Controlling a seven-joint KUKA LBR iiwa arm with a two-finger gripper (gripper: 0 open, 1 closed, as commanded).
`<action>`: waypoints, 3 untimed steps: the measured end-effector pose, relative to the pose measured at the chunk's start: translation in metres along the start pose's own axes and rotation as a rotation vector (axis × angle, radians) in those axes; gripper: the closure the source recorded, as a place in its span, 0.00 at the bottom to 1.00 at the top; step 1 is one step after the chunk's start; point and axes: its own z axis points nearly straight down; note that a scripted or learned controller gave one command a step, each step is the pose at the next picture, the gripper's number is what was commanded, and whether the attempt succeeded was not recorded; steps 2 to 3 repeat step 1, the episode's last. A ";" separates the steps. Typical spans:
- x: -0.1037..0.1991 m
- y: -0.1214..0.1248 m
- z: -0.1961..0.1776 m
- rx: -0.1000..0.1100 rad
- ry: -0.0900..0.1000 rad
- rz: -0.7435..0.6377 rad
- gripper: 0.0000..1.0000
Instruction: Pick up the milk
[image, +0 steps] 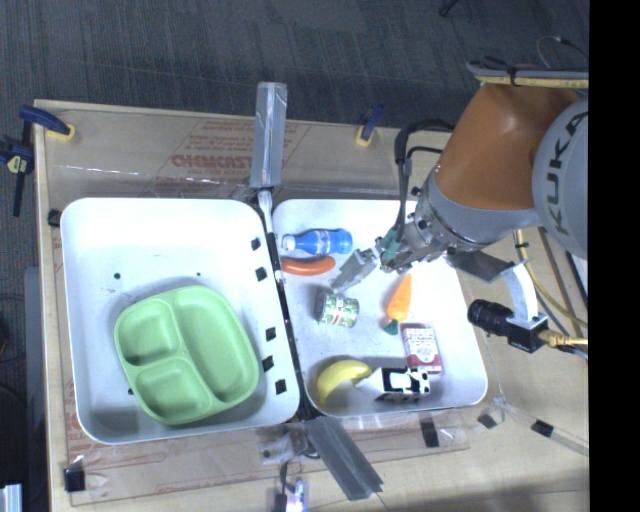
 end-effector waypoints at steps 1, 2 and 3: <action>-0.054 0.097 -0.029 -0.001 -0.002 -0.034 0.00; -0.054 0.097 -0.029 -0.001 -0.002 -0.034 0.00; -0.054 0.097 -0.029 -0.001 -0.002 -0.034 0.00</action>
